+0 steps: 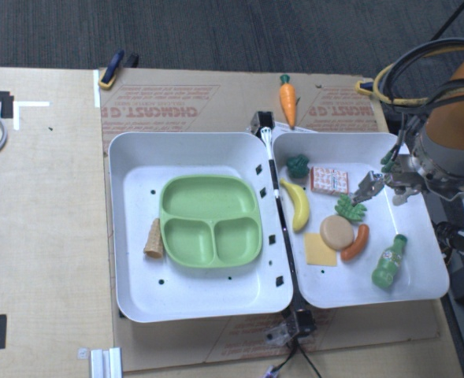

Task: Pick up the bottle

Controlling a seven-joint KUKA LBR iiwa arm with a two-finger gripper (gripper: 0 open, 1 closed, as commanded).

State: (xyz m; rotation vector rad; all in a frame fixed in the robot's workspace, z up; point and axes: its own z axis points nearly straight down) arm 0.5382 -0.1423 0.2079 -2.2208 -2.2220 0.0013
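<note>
Bright, even overhead light is washing both white bins (192,152), casting soft, short shadows. Mild glare is showing on their floors left of the claw (371,186). Focus is slightly soft throughout.

Arm reaches in from right — wrist low, gripper (371,186) pointing left, fingers parted.
</note>
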